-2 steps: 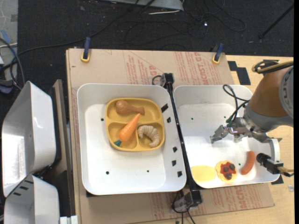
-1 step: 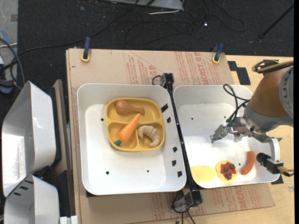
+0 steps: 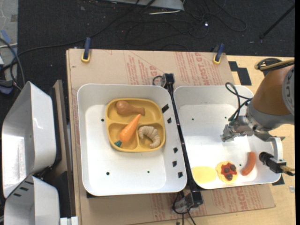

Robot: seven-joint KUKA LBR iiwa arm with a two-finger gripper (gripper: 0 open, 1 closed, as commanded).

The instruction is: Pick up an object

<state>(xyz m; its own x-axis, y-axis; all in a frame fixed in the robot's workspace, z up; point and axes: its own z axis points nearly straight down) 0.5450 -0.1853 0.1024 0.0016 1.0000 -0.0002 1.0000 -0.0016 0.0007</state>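
In the right bin (image 3: 206, 111) lie a sausage (image 3: 248, 163), a small round tart with red and dark berries (image 3: 228, 170) and a flat yellow slice (image 3: 203, 174), all near the front edge. My gripper (image 3: 229, 133) hangs over the right bin's right half, up and left of the sausage and above the tart. In the left bin (image 3: 93, 125) a yellow divided plate (image 3: 112, 132) holds a chicken drumstick (image 3: 129, 108), a carrot (image 3: 130, 129) and a pale shrimp (image 3: 150, 135).
The arm's grey wrist and orange band (image 3: 274, 95) reach in over the right bin's right edge. A divider with black clips (image 3: 176, 139) runs between the bins. Two white containers (image 3: 26, 135) stand off the bench to the left.
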